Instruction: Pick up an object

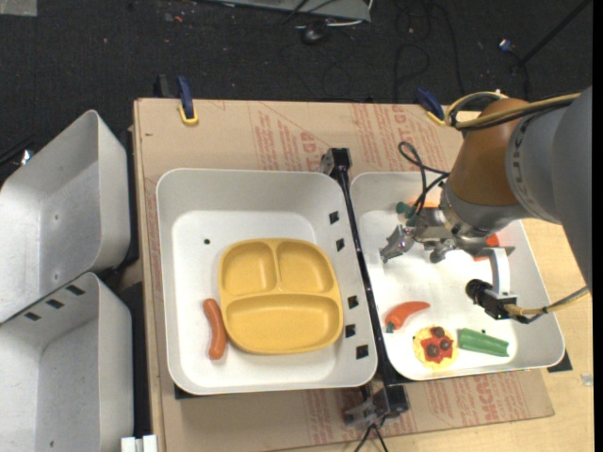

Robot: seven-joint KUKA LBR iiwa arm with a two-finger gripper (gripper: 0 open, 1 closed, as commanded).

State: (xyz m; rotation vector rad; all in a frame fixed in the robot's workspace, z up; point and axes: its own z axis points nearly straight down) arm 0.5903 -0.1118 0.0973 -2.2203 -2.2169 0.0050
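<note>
In the right bin (556,347), a red pepper (406,313) lies near the middle, with a pizza slice (434,345) and a green bean (483,343) along the front edge. The end effector (407,241) hangs over the bin's rear left part, apart from all three; whether it is released or clenched cannot be told. The left bin (179,252) holds a yellow tray (280,296), a sausage (216,328) just beside its left.

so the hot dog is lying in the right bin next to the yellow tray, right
Not quite. The camera view shows the hot dog in the left bin, lying beside the yellow tray on its left side. The right bin holds the red pepper and other small food pieces.
</note>
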